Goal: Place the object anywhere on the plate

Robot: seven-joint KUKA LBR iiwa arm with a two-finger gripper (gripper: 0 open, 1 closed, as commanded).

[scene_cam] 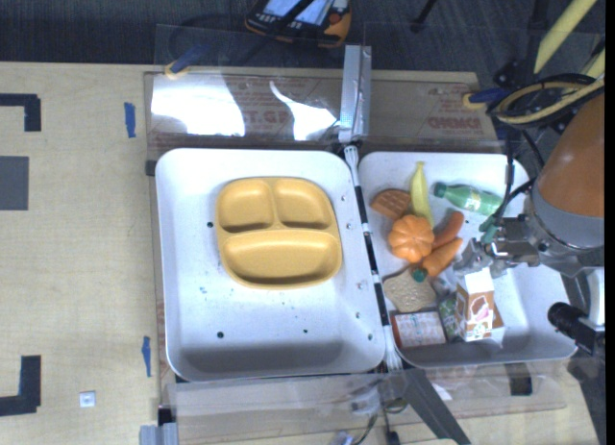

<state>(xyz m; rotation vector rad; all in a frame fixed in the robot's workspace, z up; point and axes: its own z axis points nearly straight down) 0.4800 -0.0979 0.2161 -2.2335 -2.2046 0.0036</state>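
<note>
Gripper (478, 259), jaw state not discernible, hovering in right bin (538, 337) over carton (478, 307); pumpkin (411, 237) lying just beside. Yellow plate (279, 230) sitting well apart in left bin (192, 270). Wooden bench (77, 241) bearing both; grey carpet (115, 1) showing beyond.

Two white bins (192, 337). One yellow plate (279, 232). One banana (420, 190), one green bottle (466, 198), one small pumpkin (411, 237), one carrot (442, 256), one bread slice (408, 291), one carton (478, 310).

Left bin (183, 241): divided plate (279, 231) at its middle.
Right bin (538, 337): pumpkin (411, 237), banana (420, 190), bottle (466, 197), carton (478, 307) clustered.
</note>
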